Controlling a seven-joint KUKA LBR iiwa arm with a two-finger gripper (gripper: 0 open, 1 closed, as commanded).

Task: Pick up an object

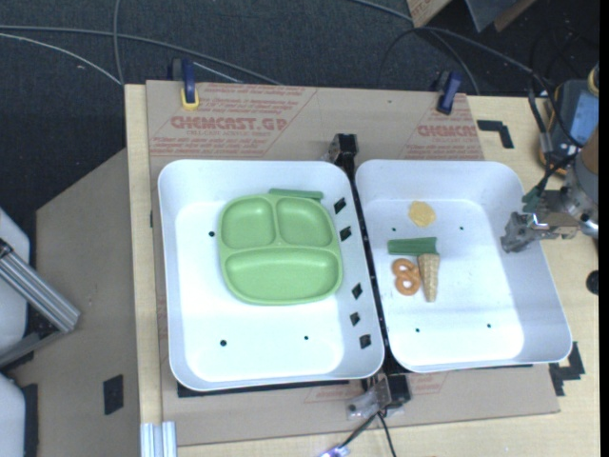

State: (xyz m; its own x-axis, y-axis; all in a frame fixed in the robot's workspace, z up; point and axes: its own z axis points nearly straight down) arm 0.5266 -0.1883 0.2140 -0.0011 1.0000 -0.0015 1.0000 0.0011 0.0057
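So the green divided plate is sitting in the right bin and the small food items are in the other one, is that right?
Not quite. The camera view shows the green divided plate in the left bin; the small food items lie in the right bin.

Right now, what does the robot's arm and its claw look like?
The arm at the camera view's right edge looks grey and rounded, blurry here. Its claw is small, grey and metallic, with dark cables running alongside.
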